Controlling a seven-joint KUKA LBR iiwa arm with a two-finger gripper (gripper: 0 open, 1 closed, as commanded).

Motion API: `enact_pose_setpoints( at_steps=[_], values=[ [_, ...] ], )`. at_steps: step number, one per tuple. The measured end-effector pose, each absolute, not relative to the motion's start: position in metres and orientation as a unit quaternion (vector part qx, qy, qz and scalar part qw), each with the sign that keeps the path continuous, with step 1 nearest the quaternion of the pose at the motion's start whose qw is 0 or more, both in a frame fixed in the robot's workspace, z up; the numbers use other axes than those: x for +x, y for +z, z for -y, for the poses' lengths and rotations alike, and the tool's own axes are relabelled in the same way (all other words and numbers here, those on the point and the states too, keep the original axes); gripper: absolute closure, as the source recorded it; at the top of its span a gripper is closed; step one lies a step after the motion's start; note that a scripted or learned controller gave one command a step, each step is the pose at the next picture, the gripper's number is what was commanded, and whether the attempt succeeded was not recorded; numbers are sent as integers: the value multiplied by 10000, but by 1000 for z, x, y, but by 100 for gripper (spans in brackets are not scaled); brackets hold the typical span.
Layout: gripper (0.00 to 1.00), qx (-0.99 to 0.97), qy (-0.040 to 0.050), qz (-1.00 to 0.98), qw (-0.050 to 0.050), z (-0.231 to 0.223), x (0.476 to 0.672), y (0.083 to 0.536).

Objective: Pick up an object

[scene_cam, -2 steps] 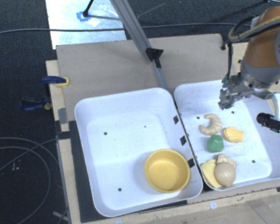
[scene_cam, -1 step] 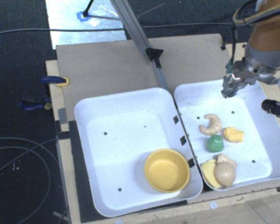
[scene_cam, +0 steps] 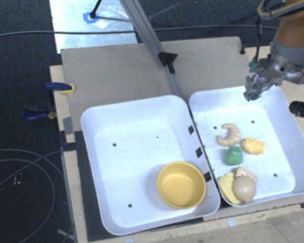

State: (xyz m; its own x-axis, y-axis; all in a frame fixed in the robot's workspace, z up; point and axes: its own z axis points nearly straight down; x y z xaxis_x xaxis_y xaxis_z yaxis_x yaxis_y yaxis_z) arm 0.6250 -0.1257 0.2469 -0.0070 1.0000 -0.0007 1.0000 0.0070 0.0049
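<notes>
A small, smooth green rounded object (scene_cam: pixel 233 155) that looks like plastic lies in the right-hand shallow white bin (scene_cam: pixel 286 128), among pale toy foods: a curved tan croissant shape (scene_cam: pixel 229 133) just beyond it, a yellow chunk (scene_cam: pixel 253 146) to its right, and a beige lumpy ball (scene_cam: pixel 243 188) nearer the front edge. A glossy yellow round bowl (scene_cam: pixel 181 184) sits in the left white bin (scene_cam: pixel 117 150). The dark two-finger gripper (scene_cam: pixel 252 89) hovers over the right bin's far edge, well apart from the green object; whether it is closed or spread cannot be told.
</notes>
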Motion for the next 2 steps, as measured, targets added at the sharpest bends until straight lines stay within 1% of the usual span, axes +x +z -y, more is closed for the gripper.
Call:
enact_pose_setpoints(
  at_steps=[1,2],
  values=[
    [100,7035,15,-7107,4,75,616,253],
    [100,7034,8,-7108,-6,26,595,257]
  ],
)
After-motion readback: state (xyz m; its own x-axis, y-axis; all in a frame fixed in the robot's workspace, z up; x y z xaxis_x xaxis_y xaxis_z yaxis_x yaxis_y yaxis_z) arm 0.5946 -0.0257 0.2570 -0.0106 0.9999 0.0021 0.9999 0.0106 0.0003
